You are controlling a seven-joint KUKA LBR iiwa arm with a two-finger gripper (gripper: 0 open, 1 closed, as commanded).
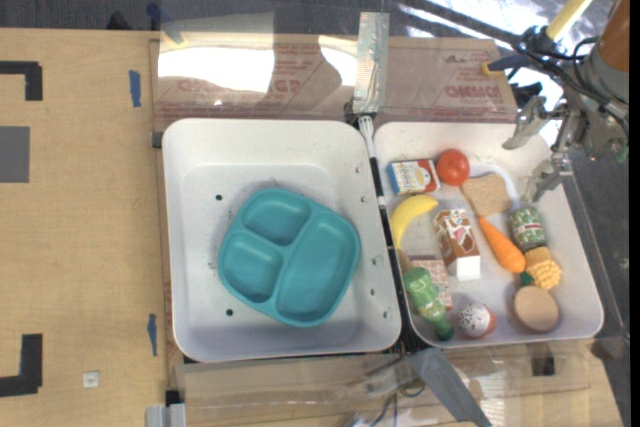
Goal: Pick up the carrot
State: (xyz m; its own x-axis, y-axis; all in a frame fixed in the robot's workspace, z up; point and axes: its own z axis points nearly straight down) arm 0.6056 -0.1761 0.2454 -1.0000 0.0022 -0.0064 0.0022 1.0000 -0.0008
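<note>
The orange carrot (500, 244) lies slanted in the right bin (588, 300), between a brown-and-white carton (456, 240) and a green can (527, 227). My gripper (537, 155) hangs above the bin's upper right corner, up and to the right of the carrot and well apart from it. Its two fingers (523, 127) are open, with nothing between them.
Crowding the right bin are a tomato (453, 166), a small milk carton (412, 176), a banana (410, 215), a bread slice (487, 195), corn (543, 267), an egg (536, 308) and a green bottle (428, 295). A teal divided plate (288, 257) sits in the left bin (190, 175).
</note>
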